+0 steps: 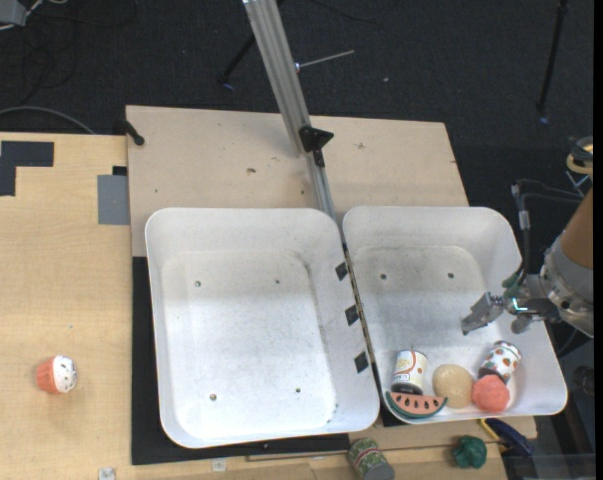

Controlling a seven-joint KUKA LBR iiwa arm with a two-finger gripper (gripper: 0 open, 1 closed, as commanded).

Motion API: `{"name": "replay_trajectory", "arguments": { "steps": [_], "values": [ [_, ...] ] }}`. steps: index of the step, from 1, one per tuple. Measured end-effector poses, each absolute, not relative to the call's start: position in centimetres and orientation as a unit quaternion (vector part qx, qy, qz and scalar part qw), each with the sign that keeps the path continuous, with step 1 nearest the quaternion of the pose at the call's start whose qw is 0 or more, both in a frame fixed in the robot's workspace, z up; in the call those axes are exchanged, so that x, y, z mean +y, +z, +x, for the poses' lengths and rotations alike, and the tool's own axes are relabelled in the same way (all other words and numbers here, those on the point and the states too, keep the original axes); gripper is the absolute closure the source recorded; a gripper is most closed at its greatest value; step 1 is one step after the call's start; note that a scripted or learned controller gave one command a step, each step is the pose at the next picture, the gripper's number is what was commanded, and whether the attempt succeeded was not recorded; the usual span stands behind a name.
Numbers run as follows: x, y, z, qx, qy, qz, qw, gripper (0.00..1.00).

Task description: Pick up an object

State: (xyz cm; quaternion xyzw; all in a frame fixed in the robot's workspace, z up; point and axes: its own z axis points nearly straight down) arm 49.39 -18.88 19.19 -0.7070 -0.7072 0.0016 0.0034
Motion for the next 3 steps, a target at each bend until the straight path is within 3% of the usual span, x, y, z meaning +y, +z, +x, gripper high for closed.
{"name": "replay_trajectory", "arguments": {
  "steps": [1, 2, 3],
  "values": [
    [-18.9, 19.4, 49.5, -0.707, 0.0004, -0.708, 0.001, 0.0],
    [-18.6, 13.1, 48.8, -0.707, 0.0019, -0.707, 0.005, 0.0],
    [-18.6, 9.2, 48.9, -0.707, -0.0004, -0.707, 0.001, 0.0]
  ]
}}
